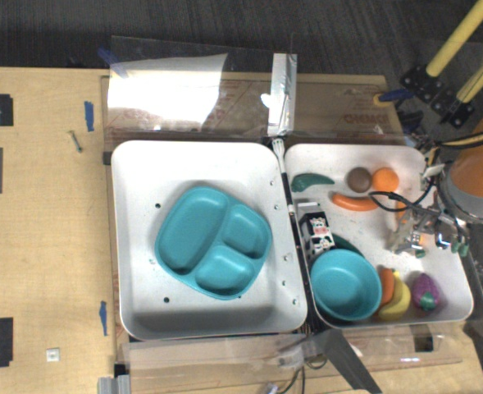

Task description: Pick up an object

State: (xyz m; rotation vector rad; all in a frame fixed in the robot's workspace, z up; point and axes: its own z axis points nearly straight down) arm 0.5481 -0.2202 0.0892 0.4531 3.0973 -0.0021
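Left bin [134, 179]: teal tray [214, 240]. Right bin [339, 156]: teal bowl [345, 283].

Wooden bench [36, 245] under two white bins [143, 302]

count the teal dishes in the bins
2. A divided teal plate lies in the middle of the left bin; a teal bowl sits at the right bin's near left corner. Toys beside it could hide more.

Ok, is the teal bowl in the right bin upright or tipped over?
Upright. The teal bowl shows its round open mouth and inner floor facing up, and nothing lies inside it. It sits at the right bin's near-left corner.
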